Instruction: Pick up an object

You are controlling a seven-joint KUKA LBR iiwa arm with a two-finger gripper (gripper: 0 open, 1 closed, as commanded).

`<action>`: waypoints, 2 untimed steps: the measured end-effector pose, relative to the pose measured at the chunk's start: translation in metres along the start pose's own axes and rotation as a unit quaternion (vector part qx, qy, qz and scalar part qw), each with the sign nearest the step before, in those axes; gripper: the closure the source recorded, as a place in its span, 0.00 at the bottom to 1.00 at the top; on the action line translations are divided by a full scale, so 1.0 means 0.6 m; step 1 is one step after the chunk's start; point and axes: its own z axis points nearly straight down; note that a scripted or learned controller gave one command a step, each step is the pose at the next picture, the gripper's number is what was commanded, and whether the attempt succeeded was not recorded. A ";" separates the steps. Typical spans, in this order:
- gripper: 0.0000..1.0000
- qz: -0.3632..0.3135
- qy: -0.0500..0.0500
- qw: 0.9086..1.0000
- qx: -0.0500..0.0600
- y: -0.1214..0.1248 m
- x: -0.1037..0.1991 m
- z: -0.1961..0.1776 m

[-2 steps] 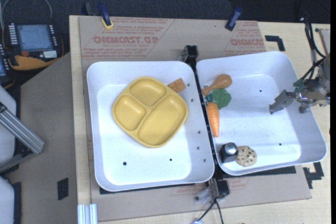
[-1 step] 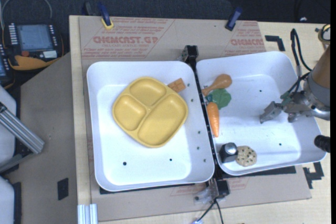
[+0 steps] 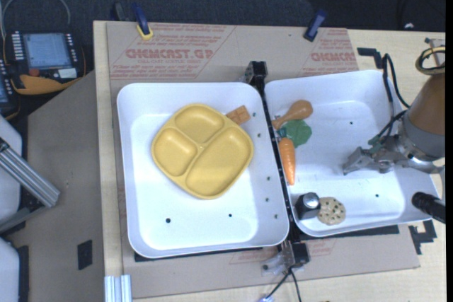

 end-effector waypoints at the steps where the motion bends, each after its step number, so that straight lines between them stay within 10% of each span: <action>1: 1.00 0.000 -0.002 1.000 -0.003 0.002 -0.001 -0.022; 2: 1.00 -0.001 -0.003 1.000 -0.006 0.016 -0.012 -0.107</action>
